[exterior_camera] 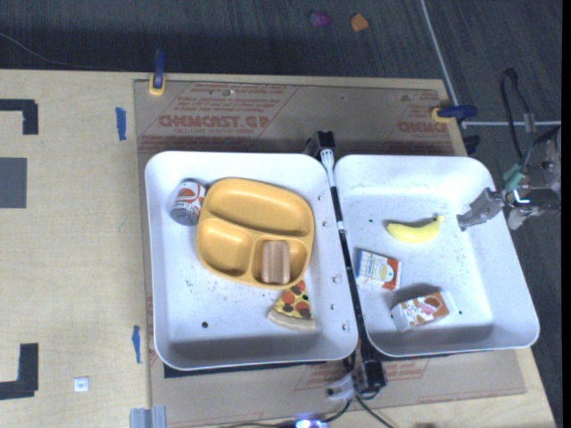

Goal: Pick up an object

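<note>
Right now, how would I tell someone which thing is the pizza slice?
Look in the left white bin, holding a yellow divided plate. Just below the plate's lower right corner lies the pizza slice, flat on the bin floor. It is the one triangular piece, orange with dark spots.

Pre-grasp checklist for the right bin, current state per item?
1. Target exposed: the yellow banana lies by itself on the floor of the right white bin, nothing on top of it. Ok.
2. Neighbours clear of it: the small white and orange carton and the red and white snack box lie apart from the banana. Ok.
3. The gripper sits at the right bin's right rim, beside the banana and not yet over it. Not ok.
4. Nothing carried in the gripper. Cannot tell.
5. Left white bin out of the path: the yellow divided plate sits inside it. Ok.
</note>
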`<state>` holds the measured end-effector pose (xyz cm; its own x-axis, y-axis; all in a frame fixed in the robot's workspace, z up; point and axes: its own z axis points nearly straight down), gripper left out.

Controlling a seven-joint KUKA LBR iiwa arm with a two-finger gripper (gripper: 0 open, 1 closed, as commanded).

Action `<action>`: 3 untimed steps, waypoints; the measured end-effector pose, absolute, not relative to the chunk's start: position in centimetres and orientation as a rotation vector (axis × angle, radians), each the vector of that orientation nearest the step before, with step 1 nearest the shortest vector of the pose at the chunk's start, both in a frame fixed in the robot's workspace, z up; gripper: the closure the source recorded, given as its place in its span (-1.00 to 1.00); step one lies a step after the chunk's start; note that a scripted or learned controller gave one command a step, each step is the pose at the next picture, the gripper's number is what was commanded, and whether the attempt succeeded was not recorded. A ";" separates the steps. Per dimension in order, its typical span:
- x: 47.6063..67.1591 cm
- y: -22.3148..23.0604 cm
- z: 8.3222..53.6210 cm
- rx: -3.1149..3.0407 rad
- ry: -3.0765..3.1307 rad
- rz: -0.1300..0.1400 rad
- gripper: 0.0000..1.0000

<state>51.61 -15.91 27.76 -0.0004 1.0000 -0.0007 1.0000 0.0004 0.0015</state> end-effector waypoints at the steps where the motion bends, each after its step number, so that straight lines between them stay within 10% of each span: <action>1: 47.9 -13.3 10.8 2.223 2.221 0.000 -1.00; 2: 48.1 -9.7 8.9 2.220 2.207 0.001 -1.00; 3: 48.4 -10.0 10.1 2.212 2.192 0.006 1.00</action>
<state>48.42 -10.04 10.07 0.0091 0.9998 -0.0169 0.9997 -0.0088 0.0223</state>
